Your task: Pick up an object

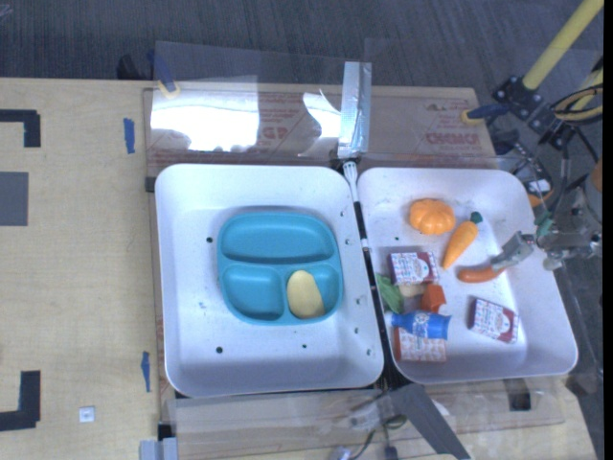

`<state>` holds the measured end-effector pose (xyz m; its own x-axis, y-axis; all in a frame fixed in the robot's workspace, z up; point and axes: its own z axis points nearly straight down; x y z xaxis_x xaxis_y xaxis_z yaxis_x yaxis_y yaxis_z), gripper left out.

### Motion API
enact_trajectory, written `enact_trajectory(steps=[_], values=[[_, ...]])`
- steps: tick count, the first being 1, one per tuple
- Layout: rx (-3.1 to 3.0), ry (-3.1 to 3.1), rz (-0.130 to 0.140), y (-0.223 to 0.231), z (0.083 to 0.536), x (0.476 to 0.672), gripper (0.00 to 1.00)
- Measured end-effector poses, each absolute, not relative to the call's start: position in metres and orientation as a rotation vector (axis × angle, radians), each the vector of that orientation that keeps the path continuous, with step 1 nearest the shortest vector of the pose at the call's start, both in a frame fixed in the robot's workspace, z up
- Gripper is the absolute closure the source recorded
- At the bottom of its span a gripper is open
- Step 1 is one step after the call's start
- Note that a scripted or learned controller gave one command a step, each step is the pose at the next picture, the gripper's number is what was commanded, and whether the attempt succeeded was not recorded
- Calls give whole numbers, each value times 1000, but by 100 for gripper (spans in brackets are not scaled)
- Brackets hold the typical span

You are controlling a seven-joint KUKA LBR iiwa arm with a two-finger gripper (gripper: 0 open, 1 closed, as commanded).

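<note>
over right bin (548, 351), pincer (510, 253) beside pepper (475, 274)

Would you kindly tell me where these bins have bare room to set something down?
Left bin: bare floor all round the blue tray, whose long far compartment is bare too. Right bin: a patch between carrot and far wall. Crowded: cartons and can beside the left bin.

A robotics lab, by its plywood desk (77, 257) bearing blue tape marks (128, 134), black corner markers (27, 128) and bolted white bins (182, 357).
</note>
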<state>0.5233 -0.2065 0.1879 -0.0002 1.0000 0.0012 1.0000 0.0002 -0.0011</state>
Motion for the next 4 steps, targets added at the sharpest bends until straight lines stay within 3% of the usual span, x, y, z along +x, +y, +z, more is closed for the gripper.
enact_trajectory(steps=[1,2,3,4], values=[[-2426,-2001,-3,-190,242,531,0],[-2383,-2035,7,-150,149,591,0],[-2418,-2013,-6,-149,87,592,0],[-2420,-2017,-9,-149,98,593,100]])
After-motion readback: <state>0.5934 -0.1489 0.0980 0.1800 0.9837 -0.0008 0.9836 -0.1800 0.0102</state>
